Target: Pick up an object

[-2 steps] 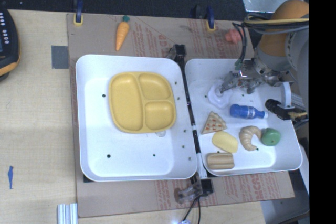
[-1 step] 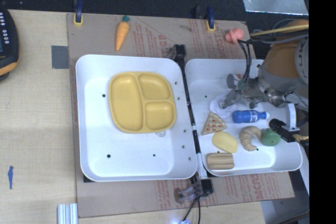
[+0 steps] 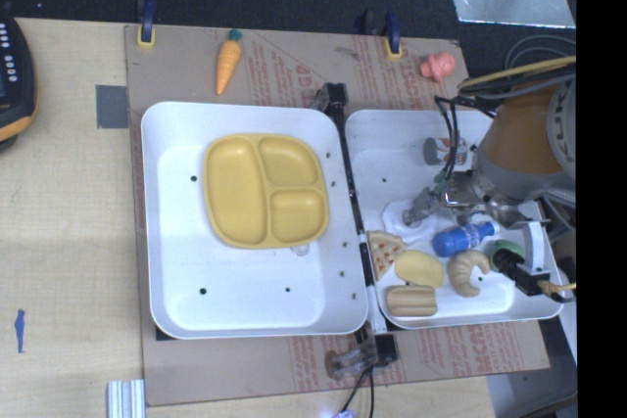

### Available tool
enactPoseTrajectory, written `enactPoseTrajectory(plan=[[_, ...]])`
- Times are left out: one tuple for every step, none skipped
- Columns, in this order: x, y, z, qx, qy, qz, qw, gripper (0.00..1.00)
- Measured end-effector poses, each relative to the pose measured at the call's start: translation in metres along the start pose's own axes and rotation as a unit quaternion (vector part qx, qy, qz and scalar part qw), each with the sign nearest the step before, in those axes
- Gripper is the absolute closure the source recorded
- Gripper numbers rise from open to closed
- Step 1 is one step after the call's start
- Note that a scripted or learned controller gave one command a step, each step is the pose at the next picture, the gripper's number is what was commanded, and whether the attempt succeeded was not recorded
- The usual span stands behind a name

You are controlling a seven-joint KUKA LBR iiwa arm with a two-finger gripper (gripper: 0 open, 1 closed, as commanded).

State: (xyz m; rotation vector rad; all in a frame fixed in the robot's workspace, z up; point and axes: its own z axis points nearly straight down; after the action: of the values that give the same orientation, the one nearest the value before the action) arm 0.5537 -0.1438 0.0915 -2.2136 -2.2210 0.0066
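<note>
1. We find the gripper low in the right bin, right of centre in the frame; its metal fingers look spread a little, with nothing between them.
2. Just below and right of it lies a blue bottle, a likely target; beside that, a curved croissant, a yellow lump, a pizza slice and a bread roll, crowded along the bin's lower edge.
3. We judge that a good pick needs the fingers to straddle one item cleanly; the bottle is rounded and smooth and may roll.
4. The left bin holds a glossy yellow divided plate.
5. A toy carrot lies on the cardboard at upper left.
</note>
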Motion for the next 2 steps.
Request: enactPoseTrajectory(plan=[[-0.046,-0.047,0.000,0.000,-0.001,0.002,1.0000,0.00],[-0.018,0.040,-0.036,-0.007,-0.001,-0.003,1.0000,0.00]])
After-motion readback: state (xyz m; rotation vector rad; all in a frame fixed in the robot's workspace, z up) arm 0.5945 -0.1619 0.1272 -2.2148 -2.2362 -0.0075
